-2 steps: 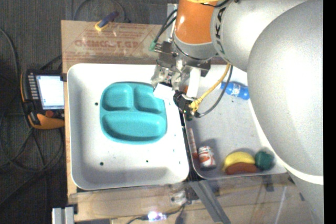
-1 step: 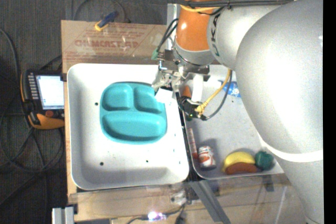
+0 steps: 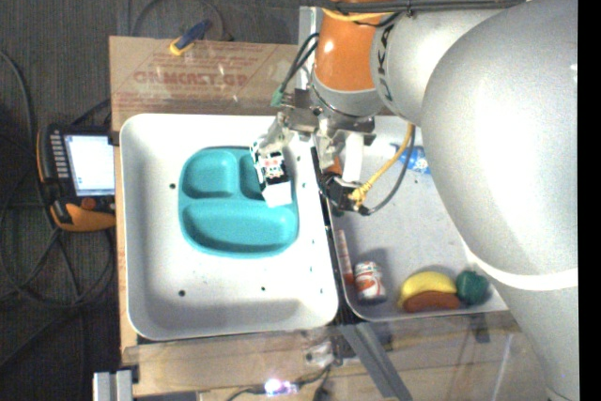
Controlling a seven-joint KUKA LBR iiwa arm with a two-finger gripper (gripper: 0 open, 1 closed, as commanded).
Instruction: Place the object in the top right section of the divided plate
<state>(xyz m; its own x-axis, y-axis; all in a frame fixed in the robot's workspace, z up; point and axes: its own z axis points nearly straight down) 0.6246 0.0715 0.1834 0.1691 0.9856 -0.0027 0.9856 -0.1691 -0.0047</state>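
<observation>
A small white object with a black and red printed patch (image 3: 272, 176) sits at the upper right part of the teal divided plate (image 3: 230, 223), over the plate's top right section and its right rim. The pincer (image 3: 269, 157) is directly above it; whether the object is clamped between the fingers or simply lies beneath them cannot be told, nor whether the fingers are apart or together.

The plate lies in the left white bin (image 3: 160, 296), near its middle, with one long compartment along the lower side and two smaller ones above. The grey arm with its orange band (image 3: 352, 42) reaches in from the right, crossing the ridge between the two bins.

In the right bin (image 3: 413, 221), near the lower edge, lie a small red and white can (image 3: 367, 280), a yellow banana-like piece (image 3: 429, 285) with a brownish item (image 3: 433, 300) touching its lower side, and a green item (image 3: 472, 286) just beside them on the right. A blue item (image 3: 413, 162) shows beside the arm.

A sheet of brown cardboard (image 3: 202, 80) lies on the tabletop above the left bin, and a handheld pendant with a lit screen (image 3: 83, 166) rests to the left.
</observation>
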